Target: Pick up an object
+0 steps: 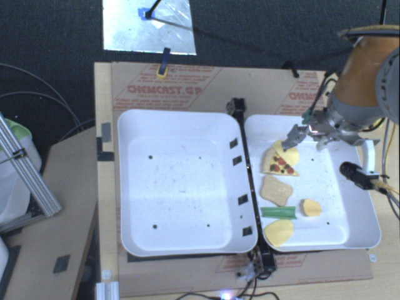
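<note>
White bins sit side by side on the tabletop (pixel 75 167). The left bin (pixel 181 180) has bare white plastic inside with some tiny dark specks. The right bin (pixel 350 220) has all the toy food in it.

Near the top of that bin is a yellow pizza slice (pixel 280 162) with red dots on it. Just below it is a tan cracker (pixel 277 190). Under the cracker lies a green bean (pixel 279 212), flat on the bin floor. Beside the bean, to the right, is a little yellow chunk (pixel 311 207), maybe cheese. At the bottom edge is a round yellow chip (pixel 279 231).

My claw (pixel 306 136) hangs over the top part of the right bin. My two fingers are spread apart and there is nothing between them. One fingertip (pixel 289 144) is just above the top of the pizza slice. It looks very close, but I can't tell if it is touching. All the food lies down in the bin.
</note>
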`<control>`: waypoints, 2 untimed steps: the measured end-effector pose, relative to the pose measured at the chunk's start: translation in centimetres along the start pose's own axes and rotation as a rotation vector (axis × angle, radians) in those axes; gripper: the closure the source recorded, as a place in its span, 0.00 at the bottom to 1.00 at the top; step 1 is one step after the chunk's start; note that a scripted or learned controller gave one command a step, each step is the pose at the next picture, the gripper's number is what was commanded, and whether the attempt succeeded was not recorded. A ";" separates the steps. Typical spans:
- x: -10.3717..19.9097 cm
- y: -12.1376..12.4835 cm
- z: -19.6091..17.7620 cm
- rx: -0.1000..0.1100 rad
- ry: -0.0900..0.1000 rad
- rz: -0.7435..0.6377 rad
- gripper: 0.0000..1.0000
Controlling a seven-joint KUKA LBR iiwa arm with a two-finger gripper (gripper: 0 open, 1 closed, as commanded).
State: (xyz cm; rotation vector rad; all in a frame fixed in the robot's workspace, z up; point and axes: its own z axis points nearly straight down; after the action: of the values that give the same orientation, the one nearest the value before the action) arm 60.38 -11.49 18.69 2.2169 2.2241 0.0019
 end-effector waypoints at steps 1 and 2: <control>2.8 -6.5 10.6 0.002 0.003 0.004 0.00; 1.9 0.5 9.9 -0.007 -0.001 -0.003 0.00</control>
State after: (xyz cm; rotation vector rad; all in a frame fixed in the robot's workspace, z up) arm 60.94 -9.59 8.75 2.2101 2.2230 0.0088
